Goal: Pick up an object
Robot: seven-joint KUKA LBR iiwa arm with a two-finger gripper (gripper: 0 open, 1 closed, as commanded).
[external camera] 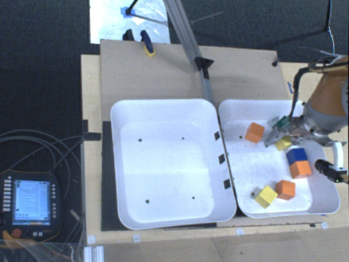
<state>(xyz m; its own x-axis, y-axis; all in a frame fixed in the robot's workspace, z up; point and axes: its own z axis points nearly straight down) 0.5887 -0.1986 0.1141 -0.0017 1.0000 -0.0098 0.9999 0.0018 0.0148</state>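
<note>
Over the right bin (322, 203), hand (277, 134) low beside small yellow cube (283, 143) and orange cube (254, 132); grip state impossible to tell. Risk: nudging cubes aside, closing on nothing.

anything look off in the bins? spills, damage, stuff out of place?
Nothing stands out. All the blocks sit inside the right bin: two orange ones, two yellow, and a blue block touching another orange one. The gripper is low among them. No spills or damage visible.
</note>
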